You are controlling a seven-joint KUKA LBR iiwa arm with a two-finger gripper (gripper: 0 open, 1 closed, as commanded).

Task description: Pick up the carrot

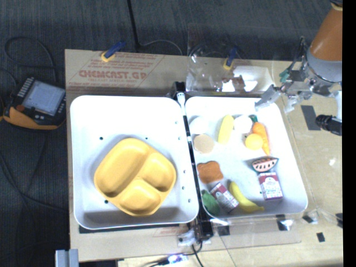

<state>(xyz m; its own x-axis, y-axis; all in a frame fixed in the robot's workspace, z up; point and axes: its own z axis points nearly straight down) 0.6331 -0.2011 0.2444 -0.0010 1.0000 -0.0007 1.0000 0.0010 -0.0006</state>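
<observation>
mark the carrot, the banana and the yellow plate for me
carrot (261,133): camera view, on the orange body, right bin.
banana (242,198): camera view, mid-curve of the peel, right bin.
yellow plate (135,175): camera view, on the ridge between its compartments, left bin.

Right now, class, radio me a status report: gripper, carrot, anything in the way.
Gripper above right bin's top edge, holding nothing. Orange carrot lying in right white bin, untouched. Yellow lemon touching it.

text: "CHEMCAST GP", red print | on: brown board (119,71) behind left bin (83,149)
</observation>
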